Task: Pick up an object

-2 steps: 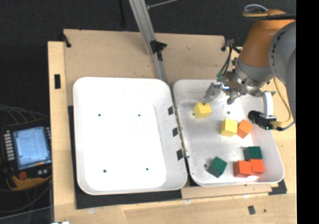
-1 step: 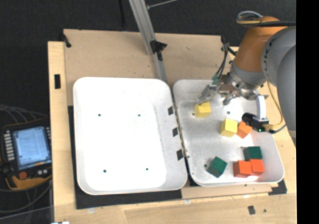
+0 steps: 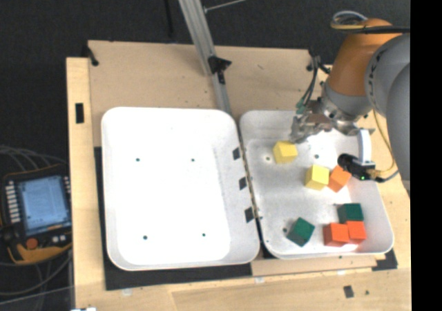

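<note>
I am looking at the yellow block point(image 3: 285, 152) first, because it is the one closest to my gripper point(image 3: 302, 128). It sits in the right bin point(image 3: 276, 247), up in the far part, close to the wall between the two bins. It is a small chunky cube, so it has no long side to line up with. It looks turned a little, so its edges are not square to the bin.

The gripper hangs just above and a bit to the right of that block, on the far side of it. So the block lies down-left from the gripper, toward me and toward the left bin point(image 3: 117, 164). I cannot tell if the gripper is open or closed. I see nothing held in it.

I think the next move needs a small slide near and left, then a drop straight down.

Other blocks lie farther off. A second yellow block point(image 3: 318, 177) touches an orange block point(image 3: 340, 179) near the middle right. A green block point(image 3: 300, 231) sits near the front. A dark green block point(image 3: 351, 213) and two red-orange blocks point(image 3: 344, 233) crowd the near right corner.
</note>
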`<state>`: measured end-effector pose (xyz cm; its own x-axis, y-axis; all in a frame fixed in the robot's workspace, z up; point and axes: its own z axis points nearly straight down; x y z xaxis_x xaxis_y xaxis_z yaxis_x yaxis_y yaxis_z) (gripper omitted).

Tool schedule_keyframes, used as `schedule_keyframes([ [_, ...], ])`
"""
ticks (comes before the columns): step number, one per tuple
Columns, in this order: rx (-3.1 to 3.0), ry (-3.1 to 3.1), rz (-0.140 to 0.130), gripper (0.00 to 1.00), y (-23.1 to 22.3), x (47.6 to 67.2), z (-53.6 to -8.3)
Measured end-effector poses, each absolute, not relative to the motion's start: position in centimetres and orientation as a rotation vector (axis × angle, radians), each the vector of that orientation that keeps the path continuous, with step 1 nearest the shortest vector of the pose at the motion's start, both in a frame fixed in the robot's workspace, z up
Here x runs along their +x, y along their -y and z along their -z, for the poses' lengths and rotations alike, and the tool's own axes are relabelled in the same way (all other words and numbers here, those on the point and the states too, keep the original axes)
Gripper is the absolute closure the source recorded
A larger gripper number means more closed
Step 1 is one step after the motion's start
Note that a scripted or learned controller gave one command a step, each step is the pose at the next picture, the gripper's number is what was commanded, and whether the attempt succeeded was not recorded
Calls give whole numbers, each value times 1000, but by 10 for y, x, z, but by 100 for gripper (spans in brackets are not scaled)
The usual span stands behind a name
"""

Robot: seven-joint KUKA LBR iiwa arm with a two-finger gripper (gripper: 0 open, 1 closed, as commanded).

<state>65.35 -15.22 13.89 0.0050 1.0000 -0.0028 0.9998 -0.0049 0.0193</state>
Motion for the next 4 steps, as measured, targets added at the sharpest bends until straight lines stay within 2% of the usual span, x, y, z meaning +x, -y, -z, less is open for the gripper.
schedule_keyframes([
  [1, 2223, -2212, -5, 100, 159, 653, -185],
  [3, 2215, -2221, -5, 100, 157, 648, -269],
  [4, 2217, -2225, 1, 100, 119, 623, -257],
])
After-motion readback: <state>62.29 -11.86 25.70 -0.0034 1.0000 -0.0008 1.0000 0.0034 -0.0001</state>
